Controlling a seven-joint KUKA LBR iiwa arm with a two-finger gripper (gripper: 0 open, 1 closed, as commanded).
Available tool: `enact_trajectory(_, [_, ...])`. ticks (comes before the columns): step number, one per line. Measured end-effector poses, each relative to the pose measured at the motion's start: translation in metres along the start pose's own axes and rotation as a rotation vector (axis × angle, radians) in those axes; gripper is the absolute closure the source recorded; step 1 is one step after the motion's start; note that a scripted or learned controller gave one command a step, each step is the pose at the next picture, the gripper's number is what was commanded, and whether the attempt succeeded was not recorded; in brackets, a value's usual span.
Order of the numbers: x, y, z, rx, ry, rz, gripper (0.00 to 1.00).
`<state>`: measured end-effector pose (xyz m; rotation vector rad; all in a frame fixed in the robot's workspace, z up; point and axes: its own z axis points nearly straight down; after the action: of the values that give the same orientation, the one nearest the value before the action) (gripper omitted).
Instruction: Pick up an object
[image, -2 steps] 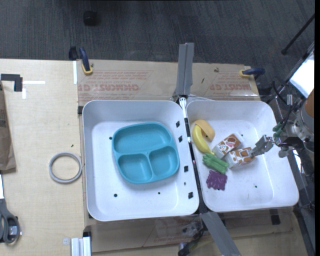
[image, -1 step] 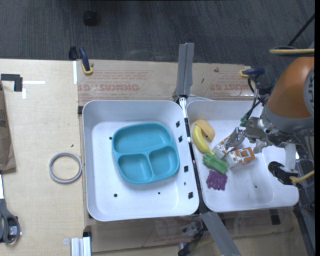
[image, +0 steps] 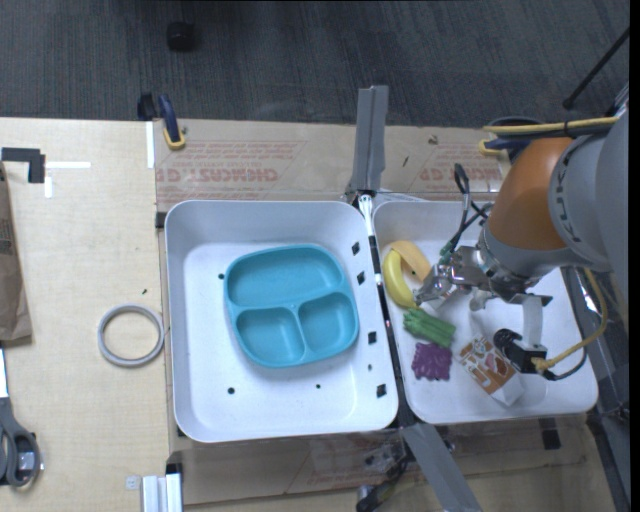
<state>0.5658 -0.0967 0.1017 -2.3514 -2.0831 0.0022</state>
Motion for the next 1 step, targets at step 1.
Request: enact_trajectory(1, [0.0016,0.026,0.0092,-0.003,-0.001,-0.251,0.0])
